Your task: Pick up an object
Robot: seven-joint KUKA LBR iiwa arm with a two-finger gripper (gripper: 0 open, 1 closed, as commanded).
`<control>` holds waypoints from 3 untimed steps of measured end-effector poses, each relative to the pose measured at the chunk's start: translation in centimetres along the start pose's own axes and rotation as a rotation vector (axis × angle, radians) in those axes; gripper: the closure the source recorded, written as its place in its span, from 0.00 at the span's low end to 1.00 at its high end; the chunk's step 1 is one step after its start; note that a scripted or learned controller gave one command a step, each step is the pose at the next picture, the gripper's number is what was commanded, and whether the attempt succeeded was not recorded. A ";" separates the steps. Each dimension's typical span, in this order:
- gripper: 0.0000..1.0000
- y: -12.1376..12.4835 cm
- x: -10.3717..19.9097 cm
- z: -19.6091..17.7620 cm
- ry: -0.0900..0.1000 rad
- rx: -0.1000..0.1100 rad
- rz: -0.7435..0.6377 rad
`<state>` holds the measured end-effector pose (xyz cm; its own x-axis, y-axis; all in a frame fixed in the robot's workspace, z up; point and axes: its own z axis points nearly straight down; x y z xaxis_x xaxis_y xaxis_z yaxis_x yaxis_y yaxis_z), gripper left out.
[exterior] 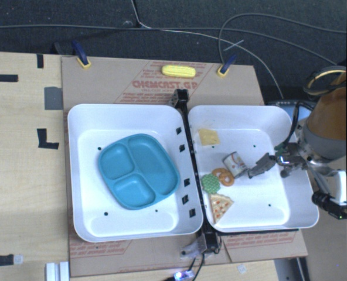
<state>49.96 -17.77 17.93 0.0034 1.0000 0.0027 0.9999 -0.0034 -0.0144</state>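
Gripper (pixel 257 170) low over right bin (pixel 279 117), fingers look closed and empty. Nearest target: small grey packet (pixel 234 163), just left of the fingertips, long axis slanting. Pretzel (pixel 223 177) lies further left, slightly nearer. 1 arm, reaching from right.

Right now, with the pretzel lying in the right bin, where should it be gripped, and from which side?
Grip the pretzel from above, pinching across its outer ring. It lies flat on the bin floor, so no side edge stands up. The green toy touches its left, so the fingers would likely fit best at the near and far rims.
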 end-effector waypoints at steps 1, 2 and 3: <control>0.00 0.3 0.0 -0.6 -0.003 -0.013 -0.004; 0.00 0.5 0.5 5.7 -0.001 -0.008 -0.004; 0.00 0.5 0.6 9.6 -0.004 -0.013 -0.004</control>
<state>50.34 -17.19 8.32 -0.0008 1.0000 -0.0016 1.0000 0.0008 -0.0010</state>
